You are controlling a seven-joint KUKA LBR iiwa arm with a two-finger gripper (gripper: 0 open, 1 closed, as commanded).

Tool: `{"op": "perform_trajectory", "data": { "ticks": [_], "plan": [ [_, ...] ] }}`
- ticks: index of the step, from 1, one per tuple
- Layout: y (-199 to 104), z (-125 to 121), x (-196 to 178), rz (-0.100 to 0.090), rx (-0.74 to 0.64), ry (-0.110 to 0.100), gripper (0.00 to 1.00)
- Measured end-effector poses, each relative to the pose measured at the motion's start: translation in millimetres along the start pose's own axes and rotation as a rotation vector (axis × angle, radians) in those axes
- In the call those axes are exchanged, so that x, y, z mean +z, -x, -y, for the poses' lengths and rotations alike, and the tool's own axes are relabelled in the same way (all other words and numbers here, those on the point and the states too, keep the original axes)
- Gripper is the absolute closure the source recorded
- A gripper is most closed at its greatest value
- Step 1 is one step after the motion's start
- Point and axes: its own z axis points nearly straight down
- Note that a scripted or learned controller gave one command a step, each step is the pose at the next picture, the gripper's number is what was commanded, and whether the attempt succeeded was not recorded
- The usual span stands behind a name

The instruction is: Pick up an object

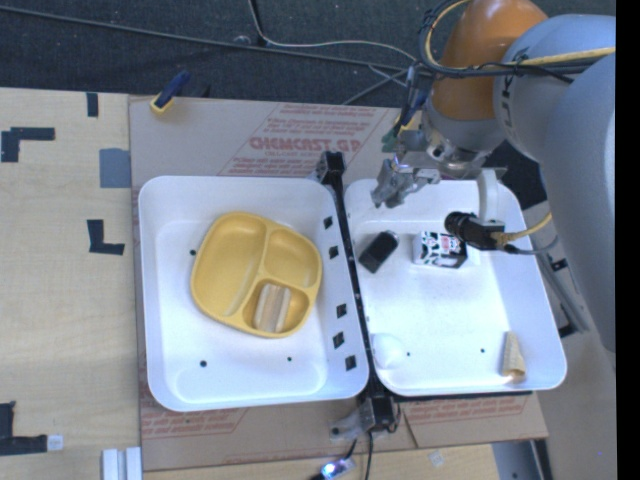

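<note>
My gripper point(391, 192) hangs over the back left corner of the right bin point(452, 370), with nothing visibly held. Just in front of it, on the bin floor, lies a small black block point(377, 251), tilted near the bin's left wall. To the right of that block sits a small white packet with dark print point(437, 249). A tan cone-shaped piece point(512, 356) rests in the front right corner of the same bin. A small clear item point(388, 348) lies near the front left corner.
The left bin point(170, 298) holds a yellow divided plate point(240, 253) with a pale tan piece point(270, 306) in its front compartment. A black divider strip point(345, 268) runs between the bins. The arm's grey body point(570, 118) looms over the right bin's back right.
</note>
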Motion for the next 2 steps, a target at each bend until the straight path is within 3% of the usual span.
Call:
{"op": "perform_trajectory", "data": {
  "ticks": [2],
  "plan": [
    [-120,1,10,0.0,0.0,0.001,1.0]
  ]
}}
